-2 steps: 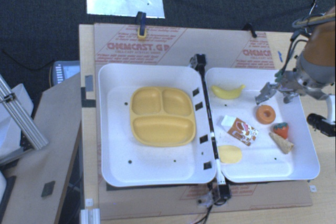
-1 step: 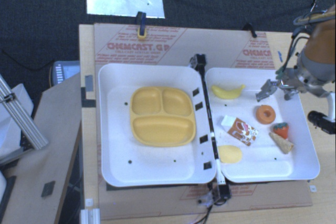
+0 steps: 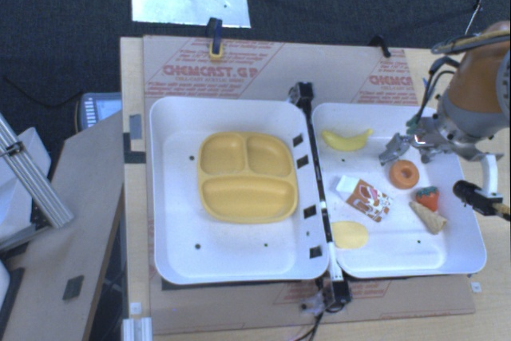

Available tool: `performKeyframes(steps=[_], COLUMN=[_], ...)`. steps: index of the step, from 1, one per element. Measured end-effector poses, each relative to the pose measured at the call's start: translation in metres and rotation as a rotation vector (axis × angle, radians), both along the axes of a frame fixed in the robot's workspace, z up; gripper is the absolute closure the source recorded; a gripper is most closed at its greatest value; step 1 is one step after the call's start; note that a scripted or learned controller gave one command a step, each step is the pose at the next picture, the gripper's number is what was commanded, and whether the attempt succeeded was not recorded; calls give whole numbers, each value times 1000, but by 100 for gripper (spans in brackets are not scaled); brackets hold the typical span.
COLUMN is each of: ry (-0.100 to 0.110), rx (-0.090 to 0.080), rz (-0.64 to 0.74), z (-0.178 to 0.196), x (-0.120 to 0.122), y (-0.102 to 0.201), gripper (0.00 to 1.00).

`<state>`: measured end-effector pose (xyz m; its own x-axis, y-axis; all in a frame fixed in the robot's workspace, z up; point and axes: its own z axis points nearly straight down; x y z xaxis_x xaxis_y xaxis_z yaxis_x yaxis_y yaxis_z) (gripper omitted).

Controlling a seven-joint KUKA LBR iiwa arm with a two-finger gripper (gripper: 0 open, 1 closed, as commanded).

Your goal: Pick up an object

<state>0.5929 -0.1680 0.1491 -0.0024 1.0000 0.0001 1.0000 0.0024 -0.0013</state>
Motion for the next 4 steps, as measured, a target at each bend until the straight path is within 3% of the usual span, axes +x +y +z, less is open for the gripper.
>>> performKeyframes(steps=[1,2,3,4], ry=[-13,-13,-8,-9], rx=[-10,-5,-3,-3], rz=[-1,-1,-1,-3], z=[-56,-61,-53,11], x=[7,11,10,8], y=[-3,-4,-3,-8], gripper=[0,0,100,100])
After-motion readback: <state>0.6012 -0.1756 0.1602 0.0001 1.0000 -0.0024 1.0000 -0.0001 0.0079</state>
